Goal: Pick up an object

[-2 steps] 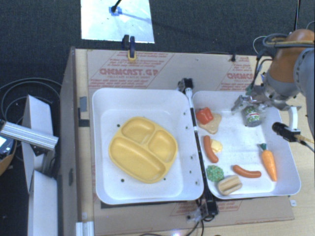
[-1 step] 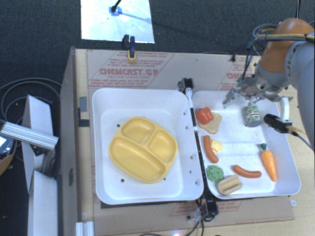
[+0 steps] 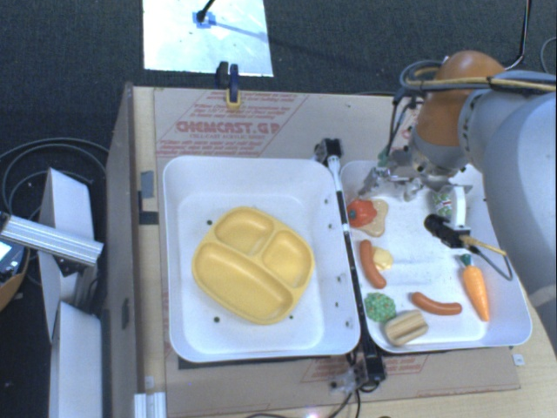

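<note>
My end effector [image 3: 402, 179] hovers at the upper edge of the right bin [image 3: 509, 325]; how far open it is I cannot tell. Crowded toy food, the tomato slice [image 3: 360, 210] nearest, risks a glancing, failed grab.

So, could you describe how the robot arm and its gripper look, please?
The arm is a thick, rounded body in light grey, with a glossy orange band above the wrist. Thin dark cables loop around the band, and one runs along the top of the arm. The gripper below is a small cluster of bare grey metal parts, much slimmer than the arm. No markings can be made out.
</note>
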`<state>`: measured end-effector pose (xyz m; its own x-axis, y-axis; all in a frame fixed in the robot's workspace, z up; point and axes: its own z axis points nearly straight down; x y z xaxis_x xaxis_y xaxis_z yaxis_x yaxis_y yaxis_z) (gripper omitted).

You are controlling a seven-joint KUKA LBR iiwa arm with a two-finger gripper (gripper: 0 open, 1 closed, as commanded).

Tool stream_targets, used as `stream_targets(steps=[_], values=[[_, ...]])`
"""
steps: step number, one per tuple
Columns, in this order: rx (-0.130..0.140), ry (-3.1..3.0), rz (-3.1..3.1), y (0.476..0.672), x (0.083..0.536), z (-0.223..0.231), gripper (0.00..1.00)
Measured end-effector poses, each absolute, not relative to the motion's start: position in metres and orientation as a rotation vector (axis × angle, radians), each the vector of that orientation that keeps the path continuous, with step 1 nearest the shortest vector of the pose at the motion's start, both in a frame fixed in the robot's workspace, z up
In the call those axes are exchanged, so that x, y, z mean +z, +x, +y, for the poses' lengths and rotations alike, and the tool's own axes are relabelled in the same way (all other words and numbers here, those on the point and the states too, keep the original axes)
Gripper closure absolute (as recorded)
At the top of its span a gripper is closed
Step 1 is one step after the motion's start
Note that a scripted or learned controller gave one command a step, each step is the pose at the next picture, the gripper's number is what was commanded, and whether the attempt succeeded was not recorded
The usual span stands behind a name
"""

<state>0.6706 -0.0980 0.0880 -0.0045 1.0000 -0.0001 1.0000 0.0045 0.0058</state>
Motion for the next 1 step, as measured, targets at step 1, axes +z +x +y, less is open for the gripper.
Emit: stream_targets(steps=[1], values=[[0.008, 2.211, 2.223, 0.6709, 0.0876, -0.0831, 0.0]])
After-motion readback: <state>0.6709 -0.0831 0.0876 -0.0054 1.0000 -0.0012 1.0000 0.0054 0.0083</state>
